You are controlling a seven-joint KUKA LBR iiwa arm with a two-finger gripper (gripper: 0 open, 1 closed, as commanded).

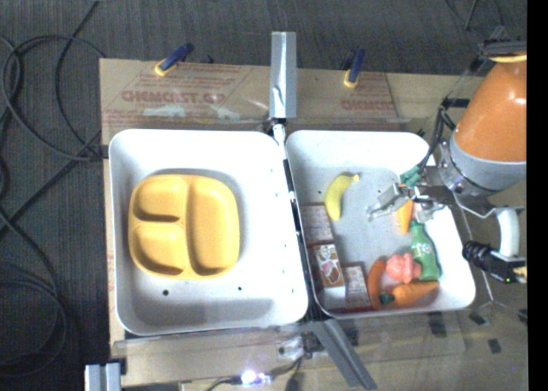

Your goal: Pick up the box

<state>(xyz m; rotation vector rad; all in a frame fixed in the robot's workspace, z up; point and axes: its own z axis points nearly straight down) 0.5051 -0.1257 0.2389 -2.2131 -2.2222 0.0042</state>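
The box [326, 263] is a flat brown and red carton with printed panels. It lies along the left wall of the right bin [368, 148], below the banana [340, 193]. My gripper [390, 201] hangs over the middle of the right bin, to the right of the banana and up and to the right of the box, apart from it. Nothing shows between it and the box. The grey arm with its orange band [501, 111] comes in from the right edge.
In the right bin's lower right corner lie a green packet [423, 252], a pink toy [399, 268], carrots [409, 293] and a small orange piece [405, 217] just under the gripper. The left bin [137, 148] holds a yellow divided tray [185, 224].
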